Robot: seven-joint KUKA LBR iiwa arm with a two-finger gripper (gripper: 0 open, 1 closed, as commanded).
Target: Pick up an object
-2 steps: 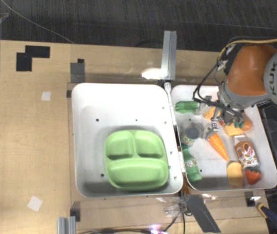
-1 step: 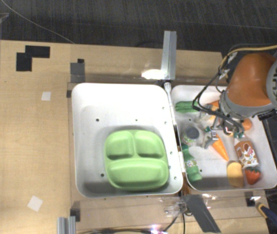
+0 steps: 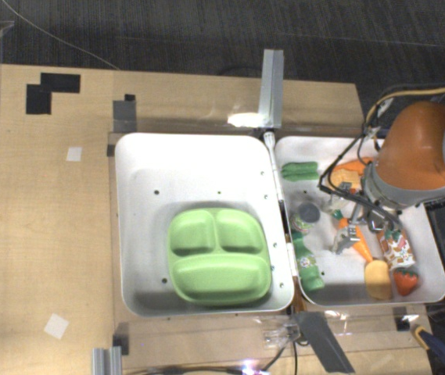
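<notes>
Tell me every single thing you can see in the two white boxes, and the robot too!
Left bin: 1, white, left half of the bench.
Divided plate: 1, green, three sections, in the left bin toward its near right corner.
Right bin: 1, white, beside the left bin.
Long green piece: 1, green, far left corner of the right bin.
Round disc: 1, grey, right bin, left side.
Small green toys: a few, green, along the right bin's left wall.
Yellow toy: 1, yellow, near edge of the right bin.
Strawberry: 1, red, next to the yellow toy.
Arm: 1, grey with orange band, over the right bin.
Claw: 1, dark metal, low over the right bin's middle.
</notes>
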